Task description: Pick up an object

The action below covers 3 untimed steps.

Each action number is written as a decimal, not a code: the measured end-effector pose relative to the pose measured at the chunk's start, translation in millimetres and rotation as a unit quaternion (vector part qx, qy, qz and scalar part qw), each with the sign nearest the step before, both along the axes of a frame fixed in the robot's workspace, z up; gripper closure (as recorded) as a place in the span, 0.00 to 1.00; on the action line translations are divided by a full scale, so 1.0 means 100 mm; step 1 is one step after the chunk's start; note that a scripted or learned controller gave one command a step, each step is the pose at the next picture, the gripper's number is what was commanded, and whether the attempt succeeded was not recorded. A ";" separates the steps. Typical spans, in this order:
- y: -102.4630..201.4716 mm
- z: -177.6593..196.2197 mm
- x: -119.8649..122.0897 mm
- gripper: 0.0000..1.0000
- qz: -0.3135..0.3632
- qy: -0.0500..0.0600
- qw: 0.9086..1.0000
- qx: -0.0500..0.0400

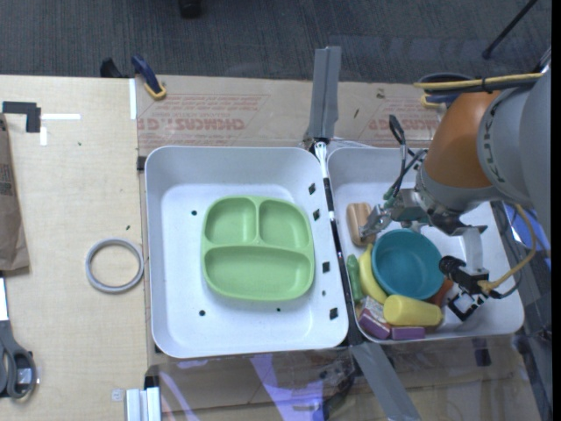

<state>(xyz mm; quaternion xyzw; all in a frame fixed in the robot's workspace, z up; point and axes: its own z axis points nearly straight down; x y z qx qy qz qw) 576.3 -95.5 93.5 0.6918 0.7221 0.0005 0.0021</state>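
Observation:
My gripper (pixel 380 221) hangs low over the right bin (pixel 368 169), at the far left rim of a teal bowl (pixel 406 263) and just right of a tan block (pixel 357 221). A yellow banana (pixel 368 276) curves round the bowl's left side, with a green piece (pixel 353 270) beside it. In front of the bowl lies a yellow cylinder (pixel 412 310), and purple pieces (pixel 375 325) sit below it. An orange-red bit (pixel 448 285) shows at the bowl's right. I see nothing held in the gripper.
The left bin (pixel 166 235) holds a green divided plate (pixel 259 248). On the bench to the left lie a grey ring (pixel 114 264) and, at the bottom left edge, scissors (pixel 16 368). The arm's orange band (pixel 460 139) looms over the right bin's back.

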 end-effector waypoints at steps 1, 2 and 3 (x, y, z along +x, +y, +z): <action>-0.04 0.00 -0.32 0.00 -0.123 0.000 0.992 0.001; 0.00 -0.01 -0.79 0.00 0.144 0.000 0.990 0.000; -0.89 0.03 -0.88 0.00 0.277 -0.010 0.961 0.002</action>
